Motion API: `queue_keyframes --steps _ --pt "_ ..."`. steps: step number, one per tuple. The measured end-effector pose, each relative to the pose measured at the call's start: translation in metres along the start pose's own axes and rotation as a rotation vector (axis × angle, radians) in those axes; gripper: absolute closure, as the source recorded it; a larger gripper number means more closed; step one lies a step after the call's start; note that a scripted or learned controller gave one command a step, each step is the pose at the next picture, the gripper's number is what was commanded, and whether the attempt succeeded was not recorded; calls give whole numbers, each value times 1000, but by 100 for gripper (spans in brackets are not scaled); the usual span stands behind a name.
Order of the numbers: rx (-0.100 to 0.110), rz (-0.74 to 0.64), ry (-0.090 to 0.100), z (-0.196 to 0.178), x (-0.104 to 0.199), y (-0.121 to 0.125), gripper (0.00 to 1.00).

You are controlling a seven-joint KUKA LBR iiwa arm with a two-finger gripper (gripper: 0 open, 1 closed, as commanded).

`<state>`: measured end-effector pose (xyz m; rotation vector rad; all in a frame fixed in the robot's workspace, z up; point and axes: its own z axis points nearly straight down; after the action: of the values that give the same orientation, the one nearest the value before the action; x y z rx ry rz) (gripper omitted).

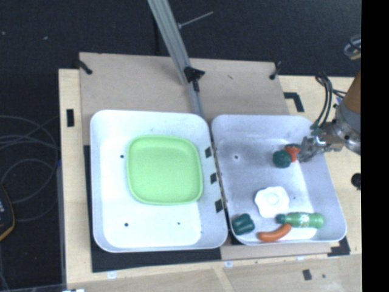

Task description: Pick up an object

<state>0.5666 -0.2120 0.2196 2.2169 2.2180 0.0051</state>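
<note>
Gripper (302,151) is reaching into the right bin (316,181) from three o'clock; its state cannot be told. A dark green round object (281,159) with an orange piece (292,153) is lying just beside it at nine o'clock.

Robotics lab test bench, pale wooden bench top (152,66), two shallow white plastic bins (106,181) left of the claw, grey metal camera mast (170,35), loose black cables (24,157) on dark floor
</note>
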Motion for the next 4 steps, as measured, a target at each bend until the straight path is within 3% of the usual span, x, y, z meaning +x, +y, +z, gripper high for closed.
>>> queue_keyframes --steps 1,4 --pt "4 0 1 -22 -1 1 100" --pt "6 -4 3 -30 173 39 100"
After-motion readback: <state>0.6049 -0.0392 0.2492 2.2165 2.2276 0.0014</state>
